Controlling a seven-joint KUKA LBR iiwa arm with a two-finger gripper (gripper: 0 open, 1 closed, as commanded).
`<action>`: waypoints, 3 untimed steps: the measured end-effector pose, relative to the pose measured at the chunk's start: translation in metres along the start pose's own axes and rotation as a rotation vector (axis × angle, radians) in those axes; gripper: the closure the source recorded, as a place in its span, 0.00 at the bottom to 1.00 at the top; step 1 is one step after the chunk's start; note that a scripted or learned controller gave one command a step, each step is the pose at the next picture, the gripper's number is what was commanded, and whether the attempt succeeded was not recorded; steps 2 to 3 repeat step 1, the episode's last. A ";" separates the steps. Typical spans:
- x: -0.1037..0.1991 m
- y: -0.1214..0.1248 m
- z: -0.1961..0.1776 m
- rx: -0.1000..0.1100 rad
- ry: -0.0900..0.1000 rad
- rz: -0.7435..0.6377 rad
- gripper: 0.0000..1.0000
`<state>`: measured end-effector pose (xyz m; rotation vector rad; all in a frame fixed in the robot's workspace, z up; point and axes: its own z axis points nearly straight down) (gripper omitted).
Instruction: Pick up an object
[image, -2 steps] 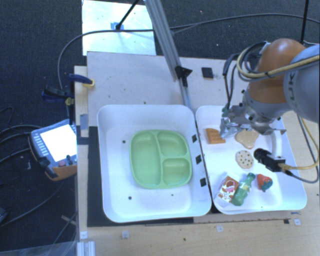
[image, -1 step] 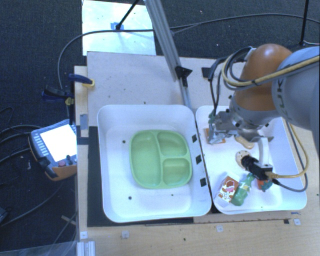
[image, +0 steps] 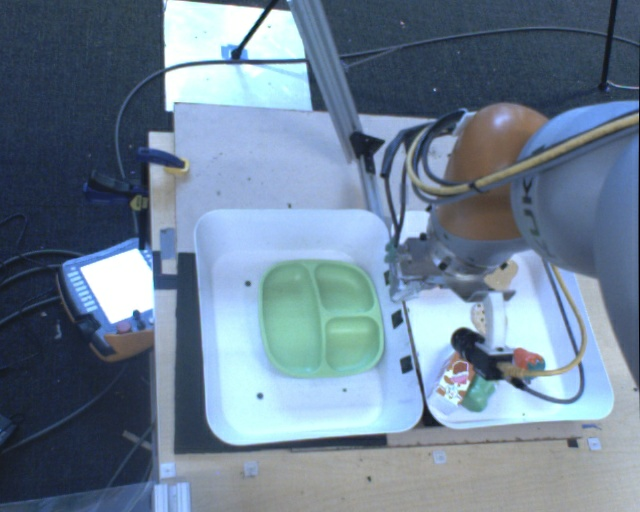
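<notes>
At the right bin: arm low over small toys;
Jaws: cannot tell;
Risk: crowded toys could slip aside; cable may snag

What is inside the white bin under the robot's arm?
In the right bin lie a few small toys: a green piece, a red and orange one, and a red-and-white one. The arm covers the bin's upper part, so anything there is hidden.
</notes>
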<state>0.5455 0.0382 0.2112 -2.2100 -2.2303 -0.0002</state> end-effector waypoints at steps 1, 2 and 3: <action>0.060 -0.016 0.003 0.001 0.002 -0.002 1.00; 0.060 -0.016 0.003 0.001 0.002 -0.002 1.00; 0.060 -0.016 0.003 0.001 0.002 -0.002 1.00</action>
